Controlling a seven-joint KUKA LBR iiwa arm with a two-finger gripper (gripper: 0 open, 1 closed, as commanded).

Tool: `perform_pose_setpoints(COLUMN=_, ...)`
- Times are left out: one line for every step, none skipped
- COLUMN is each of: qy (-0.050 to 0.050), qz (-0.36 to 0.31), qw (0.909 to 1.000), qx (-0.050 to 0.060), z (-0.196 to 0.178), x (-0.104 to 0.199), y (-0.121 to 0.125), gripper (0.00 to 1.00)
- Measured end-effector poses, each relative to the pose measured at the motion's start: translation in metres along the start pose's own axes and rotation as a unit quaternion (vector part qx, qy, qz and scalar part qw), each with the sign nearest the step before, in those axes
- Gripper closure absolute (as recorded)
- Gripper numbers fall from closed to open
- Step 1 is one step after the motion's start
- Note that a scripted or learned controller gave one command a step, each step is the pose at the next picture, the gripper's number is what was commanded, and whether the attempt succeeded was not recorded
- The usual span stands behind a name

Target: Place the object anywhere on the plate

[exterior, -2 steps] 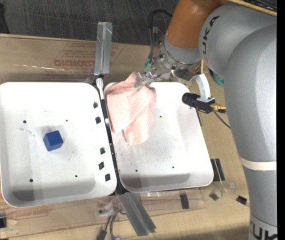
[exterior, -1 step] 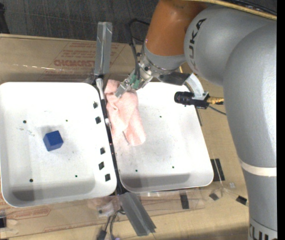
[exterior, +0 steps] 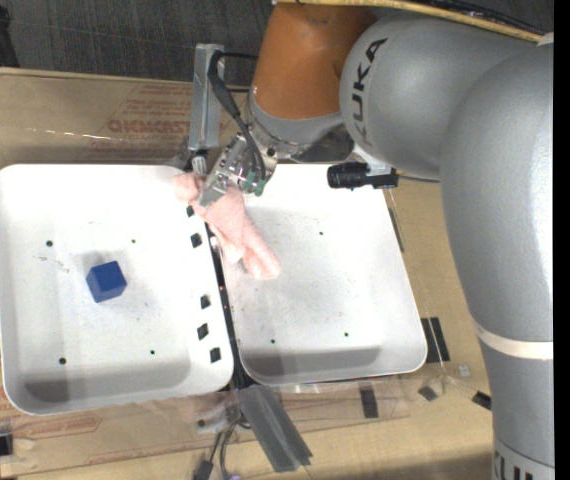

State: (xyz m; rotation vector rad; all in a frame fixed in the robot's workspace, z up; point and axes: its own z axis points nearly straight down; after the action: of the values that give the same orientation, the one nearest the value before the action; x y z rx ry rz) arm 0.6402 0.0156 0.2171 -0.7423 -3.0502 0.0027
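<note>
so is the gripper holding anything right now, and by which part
It looks so: the gripper seems shut on the upper end of the pink object, whose lower part hangs over the right bin.

Blue cube (exterior: 106, 280) alone in left bin (exterior: 25, 378)
</note>
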Motion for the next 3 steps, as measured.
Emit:
perform_pose_setpoints(qy=0.000, qz=-0.200, qw=0.9797, qx=0.000, z=-0.006, x=0.039, y=0.035, gripper=1.00)
perform_pose_setpoints(qy=0.001, qz=-0.240, qw=0.9709, qx=0.000, z=-0.005, x=0.075, y=0.081, gripper=1.00)
perform_pose_setpoints(qy=-0.001, qz=-0.240, qw=0.9707, qx=-0.001, z=-0.015, x=0.095, y=0.122, gripper=1.00)
